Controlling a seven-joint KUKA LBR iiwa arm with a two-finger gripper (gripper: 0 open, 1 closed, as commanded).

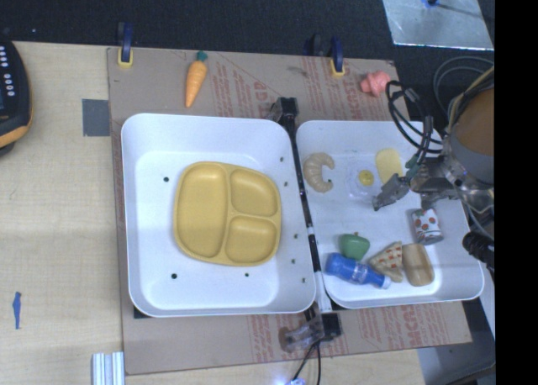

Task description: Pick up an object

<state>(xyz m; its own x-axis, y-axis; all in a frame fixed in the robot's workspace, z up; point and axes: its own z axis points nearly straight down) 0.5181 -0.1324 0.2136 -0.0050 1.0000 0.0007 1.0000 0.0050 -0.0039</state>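
Grey jaws (393, 192) are seen over the right bin (336, 295), spread partly apart, with nothing held between them. White bins are set side by side on a brown board upon the pale surface (59, 232); dark floor is seen beyond its far edge. A yellow divided plate (227, 212) is laid in the left bin (143, 282). A croissant (319, 170) and a yellow block (387, 161) are placed near the right bin's far edge, the block just beside the jaws. A blue bottle (355, 271) is laid at its near edge.
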